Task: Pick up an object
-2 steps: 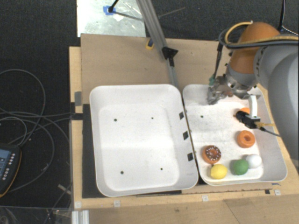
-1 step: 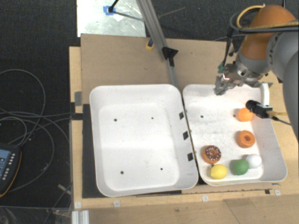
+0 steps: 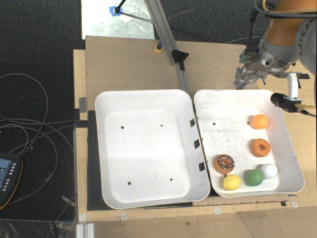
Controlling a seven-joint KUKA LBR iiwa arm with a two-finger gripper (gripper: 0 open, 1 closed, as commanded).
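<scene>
Gripper (image 3: pixel 243 80) above far rim of right white bin (image 3: pixel 233 100), finger state can't tell, orange ball (image 3: pixel 259 121), orange ring (image 3: pixel 260 147), choc donut (image 3: pixel 225 163) in bin.

- One fixed camera, mounted above the flat brown desk (image 3: pixel 133 63), looking down at a slant.
- Far edge of the desk sits toward the top of frame, near edge toward the bottom.
- Distance is moderate: both shallow white plastic bins, left (image 3: pixel 148 148) and right (image 3: pixel 237 108), fit whole, side by side.
- Dark carpeted floor (image 3: pixel 34 33) with loose black cables (image 3: pixel 29 128) shows left of the desk and beyond it.
- Grey robot arm with orange band (image 3: pixel 287 19) enters from upper right, cropped by the frame edge.
- Slanted grey metal pole (image 3: pixel 163 24) crosses top centre.
</scene>
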